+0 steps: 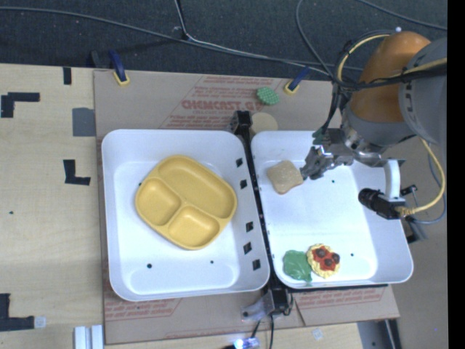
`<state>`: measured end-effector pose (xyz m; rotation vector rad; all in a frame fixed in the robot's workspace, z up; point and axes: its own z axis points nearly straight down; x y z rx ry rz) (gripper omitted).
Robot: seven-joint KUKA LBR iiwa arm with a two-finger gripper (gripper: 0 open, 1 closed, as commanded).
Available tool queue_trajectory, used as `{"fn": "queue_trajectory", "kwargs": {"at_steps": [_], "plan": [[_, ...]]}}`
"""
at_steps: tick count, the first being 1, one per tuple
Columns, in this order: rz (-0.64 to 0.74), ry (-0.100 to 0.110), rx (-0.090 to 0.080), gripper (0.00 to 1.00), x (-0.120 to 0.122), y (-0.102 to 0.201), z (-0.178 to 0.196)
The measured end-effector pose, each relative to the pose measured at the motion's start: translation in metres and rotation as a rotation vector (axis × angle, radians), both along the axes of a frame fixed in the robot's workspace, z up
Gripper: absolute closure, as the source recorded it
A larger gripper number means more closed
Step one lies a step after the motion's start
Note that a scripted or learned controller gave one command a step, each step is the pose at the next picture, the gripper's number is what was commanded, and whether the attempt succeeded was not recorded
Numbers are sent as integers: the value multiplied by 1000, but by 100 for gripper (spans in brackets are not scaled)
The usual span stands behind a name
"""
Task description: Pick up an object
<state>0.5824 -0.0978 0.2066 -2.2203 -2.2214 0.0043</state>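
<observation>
gripper (317, 163) sits low in the right bin (363, 217), tips pointing at the tan bread-like piece (283, 176) just to its left, touching or nearly so. can't tell from this angle whether it is spread or closed; nothing visibly between the tips, so no hold claimed. tan piece lies close to the divider wall betw. bins, prob. why the approach comes from the open side.

room: bare bin floor below and right of gripper, good for retreat. little slack beyond the tan piece, wall right there; a push could jam it against the edge.

other candidates: green leaf piece (295, 265) and red-yellow toy (324, 259), touching, well below gripper near the front rim. yellow divided plate (186, 201) far left, in left bin (116, 195).
</observation>
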Motion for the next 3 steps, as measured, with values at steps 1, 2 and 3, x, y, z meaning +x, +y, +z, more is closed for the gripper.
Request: {"fn": "queue_trajectory", "kwargs": {"at_steps": [1, 2, 3], "plan": [[5, -1, 2, 100, 1, 45, 2], [7, -1, 3, 100, -2, 102, 6], [6, -1, 2, 100, -1, 157, 11]]}}
